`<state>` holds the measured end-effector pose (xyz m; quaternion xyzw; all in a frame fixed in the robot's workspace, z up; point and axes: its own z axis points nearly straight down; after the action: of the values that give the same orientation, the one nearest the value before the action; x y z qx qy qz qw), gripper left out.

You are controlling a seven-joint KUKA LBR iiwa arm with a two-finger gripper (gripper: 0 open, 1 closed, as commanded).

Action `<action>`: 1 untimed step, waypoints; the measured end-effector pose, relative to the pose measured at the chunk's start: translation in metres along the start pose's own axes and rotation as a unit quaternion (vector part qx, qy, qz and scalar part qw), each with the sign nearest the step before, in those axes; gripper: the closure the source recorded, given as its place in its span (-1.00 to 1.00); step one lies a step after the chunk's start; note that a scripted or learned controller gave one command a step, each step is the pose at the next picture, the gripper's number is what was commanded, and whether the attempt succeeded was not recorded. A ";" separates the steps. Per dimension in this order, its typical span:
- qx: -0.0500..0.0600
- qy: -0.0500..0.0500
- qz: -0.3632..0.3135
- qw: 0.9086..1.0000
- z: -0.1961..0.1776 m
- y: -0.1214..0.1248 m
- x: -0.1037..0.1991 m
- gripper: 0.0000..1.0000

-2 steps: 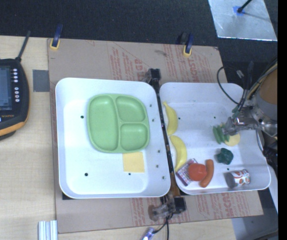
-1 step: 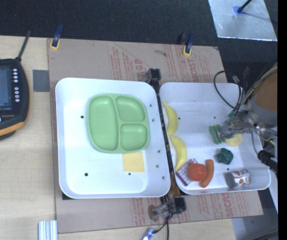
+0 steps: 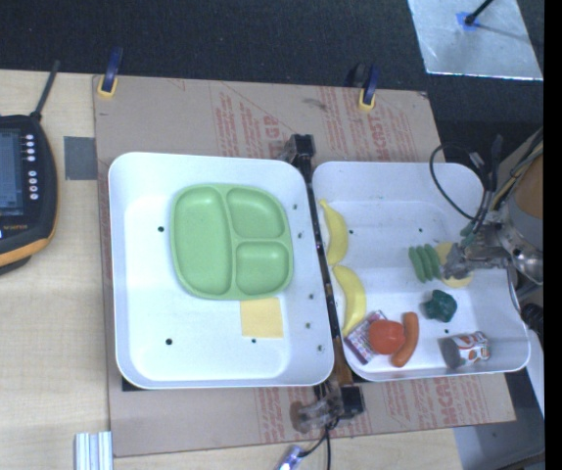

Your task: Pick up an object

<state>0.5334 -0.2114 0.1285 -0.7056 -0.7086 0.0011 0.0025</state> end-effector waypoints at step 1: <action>-0.003 -0.001 0.000 1.000 -0.072 0.093 -0.001 -1.00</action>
<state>0.6267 -0.2118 0.2004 -0.7059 -0.7084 0.0001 -0.0004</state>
